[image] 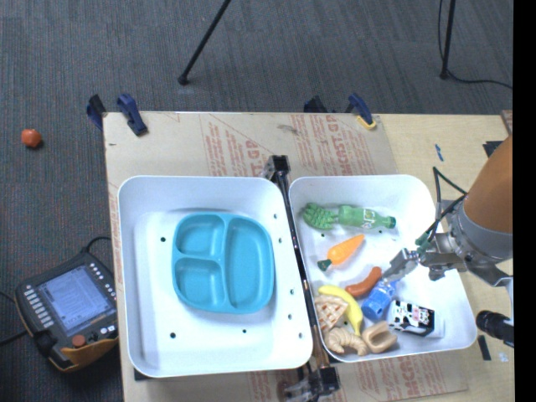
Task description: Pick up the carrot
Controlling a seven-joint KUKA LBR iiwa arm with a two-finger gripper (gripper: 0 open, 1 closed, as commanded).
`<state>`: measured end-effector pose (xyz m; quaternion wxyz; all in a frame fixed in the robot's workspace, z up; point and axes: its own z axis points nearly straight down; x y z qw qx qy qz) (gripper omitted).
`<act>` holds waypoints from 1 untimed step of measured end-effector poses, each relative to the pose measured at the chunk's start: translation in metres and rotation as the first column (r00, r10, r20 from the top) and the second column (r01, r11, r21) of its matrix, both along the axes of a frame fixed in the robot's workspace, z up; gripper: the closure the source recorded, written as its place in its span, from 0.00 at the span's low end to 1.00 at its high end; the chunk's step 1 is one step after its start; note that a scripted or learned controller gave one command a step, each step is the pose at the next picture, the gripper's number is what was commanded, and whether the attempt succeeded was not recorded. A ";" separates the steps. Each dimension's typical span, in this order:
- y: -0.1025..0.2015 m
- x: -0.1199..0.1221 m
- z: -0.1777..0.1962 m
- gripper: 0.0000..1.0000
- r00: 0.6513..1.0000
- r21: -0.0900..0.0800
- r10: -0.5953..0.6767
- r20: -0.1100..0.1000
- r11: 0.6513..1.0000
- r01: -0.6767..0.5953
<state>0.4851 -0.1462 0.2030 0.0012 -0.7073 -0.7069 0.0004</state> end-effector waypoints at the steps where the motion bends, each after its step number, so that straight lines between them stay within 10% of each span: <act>1: 0.045 0.050 -0.044 0.00 0.986 0.000 -0.168 0.000 0.986 0.168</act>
